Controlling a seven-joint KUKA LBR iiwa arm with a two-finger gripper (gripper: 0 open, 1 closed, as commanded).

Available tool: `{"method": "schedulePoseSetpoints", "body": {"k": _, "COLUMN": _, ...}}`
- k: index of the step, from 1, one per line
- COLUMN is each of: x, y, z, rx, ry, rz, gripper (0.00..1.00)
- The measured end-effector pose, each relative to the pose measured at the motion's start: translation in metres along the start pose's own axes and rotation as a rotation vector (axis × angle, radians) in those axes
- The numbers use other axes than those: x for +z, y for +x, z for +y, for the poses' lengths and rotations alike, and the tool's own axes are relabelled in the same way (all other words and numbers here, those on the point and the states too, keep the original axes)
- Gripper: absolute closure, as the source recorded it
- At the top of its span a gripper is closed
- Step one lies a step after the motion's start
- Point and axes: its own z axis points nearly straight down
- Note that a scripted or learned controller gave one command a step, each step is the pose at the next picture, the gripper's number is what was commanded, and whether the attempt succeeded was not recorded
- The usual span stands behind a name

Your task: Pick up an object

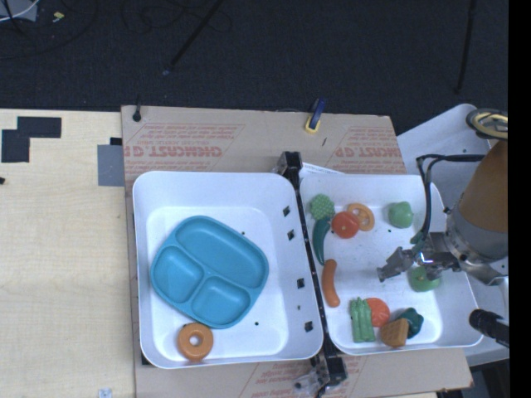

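My gripper point(403, 263) hangs over the middle right of the right bin point(377, 196), reaching in from the right. A green round toy point(424, 280) lies right beside it, partly under the wrist; whether it is gripped I cannot tell. Around it in that bin lie a red tomato point(344, 225), an orange ring point(362, 215), a green apple point(401, 214), a broccoli point(322, 206), a dark green vegetable point(319, 240), an orange sausage point(331, 283), a green ridged piece point(361, 320), an orange ball point(378, 309), a brown piece point(394, 332) and a teal piece point(412, 319).
The left bin point(158, 191) holds a blue divided plate point(210, 269) and a glazed donut point(195, 341) at its front. A black clip rail point(300, 237) runs between the bins. Cardboard point(216, 143) lies under both, with a blue-yellow clamp point(314, 116) at the back.
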Motion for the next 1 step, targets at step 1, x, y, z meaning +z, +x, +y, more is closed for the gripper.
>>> {"method": "schedulePoseSetpoints", "body": {"k": 1, "x": 0.0616, "y": -0.0045, "z": -0.0055, "rx": 0.001, "ry": 0.002, "rz": 0.001, "gripper": 0.00}}
